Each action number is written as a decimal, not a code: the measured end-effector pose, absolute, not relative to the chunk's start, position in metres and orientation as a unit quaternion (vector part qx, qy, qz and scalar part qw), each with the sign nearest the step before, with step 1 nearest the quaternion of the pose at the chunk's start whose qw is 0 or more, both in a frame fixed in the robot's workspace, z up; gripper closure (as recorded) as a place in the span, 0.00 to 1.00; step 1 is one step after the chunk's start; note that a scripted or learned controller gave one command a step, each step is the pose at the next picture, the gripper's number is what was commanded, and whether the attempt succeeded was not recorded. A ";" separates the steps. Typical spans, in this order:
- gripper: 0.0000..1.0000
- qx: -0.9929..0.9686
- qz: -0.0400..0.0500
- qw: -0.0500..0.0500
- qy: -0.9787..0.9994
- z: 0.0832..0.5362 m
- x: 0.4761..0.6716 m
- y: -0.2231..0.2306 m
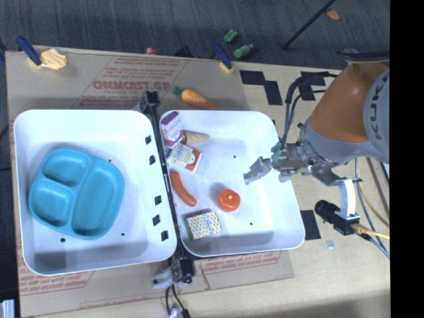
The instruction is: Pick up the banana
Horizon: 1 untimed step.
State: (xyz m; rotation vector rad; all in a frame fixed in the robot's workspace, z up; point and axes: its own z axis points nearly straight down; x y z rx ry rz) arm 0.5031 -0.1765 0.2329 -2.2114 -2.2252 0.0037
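Apparently the search step: the gripper point(255, 173) hangs over the right bin point(286, 225), its state I cannot tell, and I recognise no banana, so the next move needs locating it first.

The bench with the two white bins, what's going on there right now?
A grey and orange robot arm reaches in from the right, its gripper hovering over the right bin near an orange tomato-like toy. Nothing is visibly held. The left bin holds a blue divided tray. I can't pick out a banana with confidence.
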 end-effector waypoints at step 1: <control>0.00 -0.728 0.001 0.002 -0.686 0.091 0.516 -0.126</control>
